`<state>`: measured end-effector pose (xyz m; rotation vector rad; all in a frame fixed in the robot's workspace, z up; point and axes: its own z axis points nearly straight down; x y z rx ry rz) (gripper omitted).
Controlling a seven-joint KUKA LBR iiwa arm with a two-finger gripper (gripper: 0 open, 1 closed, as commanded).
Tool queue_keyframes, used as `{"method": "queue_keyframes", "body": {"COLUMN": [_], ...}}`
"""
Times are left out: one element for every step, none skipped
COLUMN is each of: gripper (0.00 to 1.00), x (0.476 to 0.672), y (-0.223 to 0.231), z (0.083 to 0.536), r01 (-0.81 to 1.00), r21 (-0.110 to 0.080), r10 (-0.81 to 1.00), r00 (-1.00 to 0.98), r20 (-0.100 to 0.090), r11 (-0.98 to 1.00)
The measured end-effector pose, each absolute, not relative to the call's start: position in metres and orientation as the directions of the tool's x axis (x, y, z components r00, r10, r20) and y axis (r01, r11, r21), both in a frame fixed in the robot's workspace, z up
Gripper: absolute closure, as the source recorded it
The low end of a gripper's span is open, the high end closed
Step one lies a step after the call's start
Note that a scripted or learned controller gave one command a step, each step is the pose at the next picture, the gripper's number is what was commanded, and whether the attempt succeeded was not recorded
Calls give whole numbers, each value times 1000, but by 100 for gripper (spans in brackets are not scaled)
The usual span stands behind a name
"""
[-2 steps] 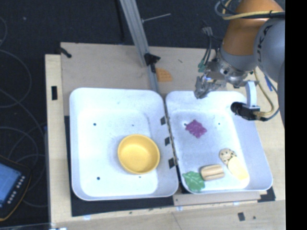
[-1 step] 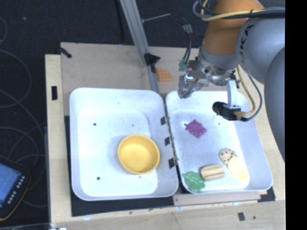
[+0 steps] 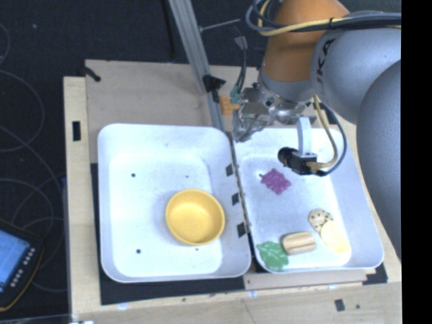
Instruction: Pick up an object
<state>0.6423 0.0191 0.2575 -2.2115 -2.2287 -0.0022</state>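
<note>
My gripper [image 3: 244,128] hangs over the far left corner of the right bin [image 3: 358,201], close to the divide between the two bins. In that bin lie a purple piece [image 3: 275,180] near the middle, a green piece [image 3: 272,254] at the near left corner, a tan roll-shaped object [image 3: 298,242] beside it, a speckled round object [image 3: 320,217] and a pale yellow object [image 3: 335,238]. A yellow bowl [image 3: 195,216] sits upright in the left bin [image 3: 128,160]. The gripper stands well behind all of these objects, nearest to the purple piece.
A slanted metal rail [image 3: 192,42] runs down to the bins' far edge just left of the gripper. A black fitting with cables [image 3: 298,159] hangs from the wrist over the right bin. The grey arm [image 3: 364,59] covers the upper right.
</note>
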Motion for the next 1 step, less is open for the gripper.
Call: {"method": "queue_keyframes", "body": {"gripper": [100], "x": [640], "y": [77], "z": [245], "r01": [1000], "r21": [-3], "r10": [1000], "r00": [-8], "r20": [0], "r11": [8]}}
